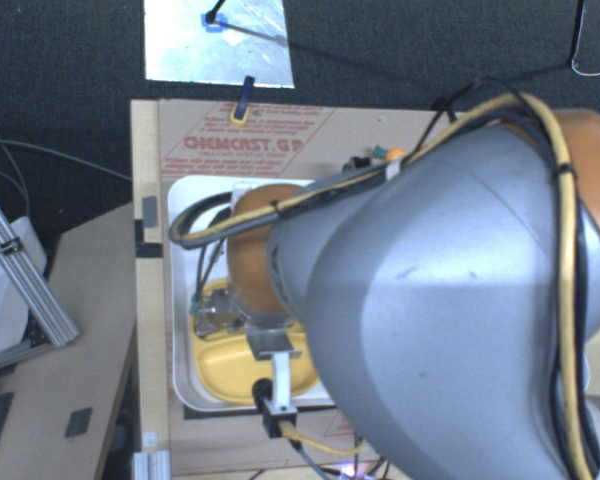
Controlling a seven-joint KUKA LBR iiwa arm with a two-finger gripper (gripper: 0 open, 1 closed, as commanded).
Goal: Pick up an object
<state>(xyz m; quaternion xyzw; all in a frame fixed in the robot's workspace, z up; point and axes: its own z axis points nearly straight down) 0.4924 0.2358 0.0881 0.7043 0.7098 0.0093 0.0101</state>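
Observation:
My grey arm (pixel 450 288) covers most of the view, reaching down into the left white bin (pixel 180 258). Its orange wrist band (pixel 252 253) sits over the bin's middle. Below the band, the gripper (pixel 213 313) shows as a small metal part low in the bin, against the upper left edge of a yellow plastic object (pixel 235 373). That yellow object lies in the near half of the bin, partly under a grey bracket (pixel 270 363) on the wrist. Black cables (pixel 195 218) loop across the bin's far end. The arm hides the right bin.
A cardboard sheet (pixel 245 143) printed in red lies behind the bins, with a small blue and yellow item (pixel 243 101) on its far edge. A shiny sheet (pixel 215 28) lies further back. An aluminium frame (pixel 20 268) stands at the left.

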